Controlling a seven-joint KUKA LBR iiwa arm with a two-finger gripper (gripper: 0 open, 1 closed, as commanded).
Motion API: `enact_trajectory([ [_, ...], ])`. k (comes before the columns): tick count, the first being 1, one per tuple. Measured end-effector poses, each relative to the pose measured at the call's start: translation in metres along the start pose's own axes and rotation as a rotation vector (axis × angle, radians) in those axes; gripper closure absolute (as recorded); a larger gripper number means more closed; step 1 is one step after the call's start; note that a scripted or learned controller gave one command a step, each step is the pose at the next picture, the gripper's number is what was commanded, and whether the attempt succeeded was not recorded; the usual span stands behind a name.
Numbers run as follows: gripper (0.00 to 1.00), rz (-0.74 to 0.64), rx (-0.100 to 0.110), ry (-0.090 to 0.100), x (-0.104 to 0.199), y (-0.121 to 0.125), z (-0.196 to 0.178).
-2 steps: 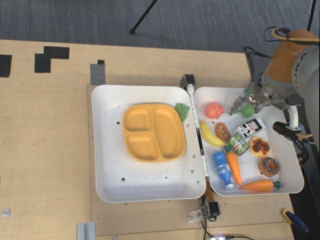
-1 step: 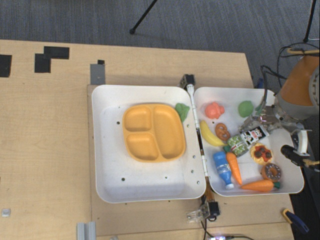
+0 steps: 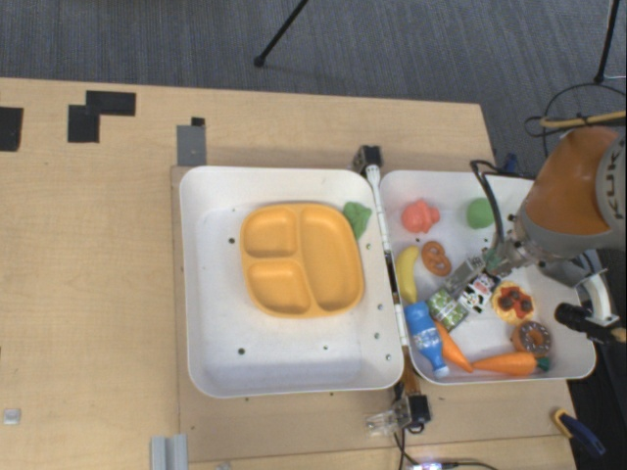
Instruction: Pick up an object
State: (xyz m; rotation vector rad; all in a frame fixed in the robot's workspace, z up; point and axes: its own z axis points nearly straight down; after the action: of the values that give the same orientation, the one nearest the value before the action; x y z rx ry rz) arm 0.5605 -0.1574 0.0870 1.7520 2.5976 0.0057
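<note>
Carrot (image 3: 502, 363) lies along the right bin's (image 3: 586, 365) near wall, with a blue bottle (image 3: 425, 334) at that bin's near-left corner and a banana (image 3: 406, 273) against its left wall. Gripper (image 3: 460, 284) hangs low over the right bin's middle, above a green-and-white carton (image 3: 452, 308); finger state cannot be told. Yellow tray (image 3: 299, 258) sits in the bin left of it.

No text, brand or number can be read; the small black-and-white printed pack (image 3: 479, 293) in the right bin (image 3: 578, 365) is too blurred to make out.
</note>
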Motion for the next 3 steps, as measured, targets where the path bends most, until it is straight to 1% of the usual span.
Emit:
enact_trajectory([
  [1, 1.0, 0.0, -0.006, -0.003, -0.001, 0.002, -0.012],
  [2, 1.0, -0.136, 0.001, 0.002, 0.081, -0.006, -0.132],
  [3, 0.0, -0.134, 0.003, 0.003, 0.081, -0.007, -0.131],
])
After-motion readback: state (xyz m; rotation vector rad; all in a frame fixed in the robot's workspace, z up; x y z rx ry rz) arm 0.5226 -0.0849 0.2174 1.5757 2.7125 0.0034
